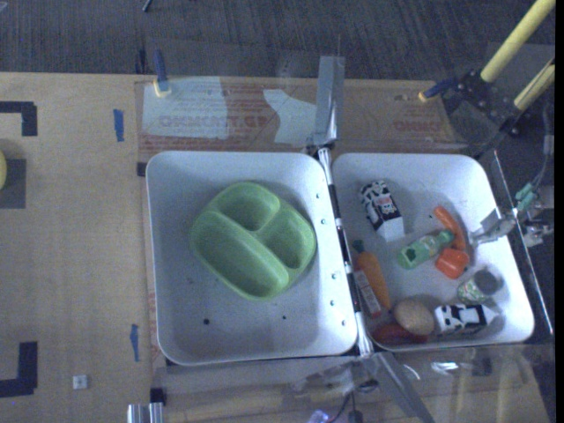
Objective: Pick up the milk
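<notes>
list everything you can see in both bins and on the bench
plate: 1, green, three compartments, middle of the left bin
milk cartons: 2, white with black cow patches, right bin; one near the upper left, one lying at the lower right
bottle: 1, green, middle of the right bin
carrot: 1, orange, beside the right bin's left wall
orange pieces: 2, one long, one short, right of the bottle
potato-like lump: 1, tan, lower right bin
can: 1, grey, above the lower carton
tape marks: several, blue, on the bench
gripper: 1, grey, at the right bin's right edge, too blurred to read
</notes>
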Available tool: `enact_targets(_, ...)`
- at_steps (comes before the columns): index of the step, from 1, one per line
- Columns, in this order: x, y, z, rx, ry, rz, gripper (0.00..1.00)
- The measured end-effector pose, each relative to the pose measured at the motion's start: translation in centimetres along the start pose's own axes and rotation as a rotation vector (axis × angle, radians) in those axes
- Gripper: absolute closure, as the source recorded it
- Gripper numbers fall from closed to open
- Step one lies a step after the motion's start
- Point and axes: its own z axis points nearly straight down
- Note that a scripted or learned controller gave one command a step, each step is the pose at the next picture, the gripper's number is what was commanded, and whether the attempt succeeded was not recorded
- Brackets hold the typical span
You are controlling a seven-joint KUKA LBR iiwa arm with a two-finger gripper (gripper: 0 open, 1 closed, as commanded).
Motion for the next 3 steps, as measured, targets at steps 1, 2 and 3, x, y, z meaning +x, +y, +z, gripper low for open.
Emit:
enact_targets(1, -1.8, 4.6, 14.9, 0.001, 0.001, 0.113, 0.0)
enact_targets(2, -0.2, 9.7, 17.8, -0.003, -0.001, 0.367, 0.0)
enact_targets(3, 3.3, 11.0, 18.2, -0.001, 0.0, 0.409, 0.0)
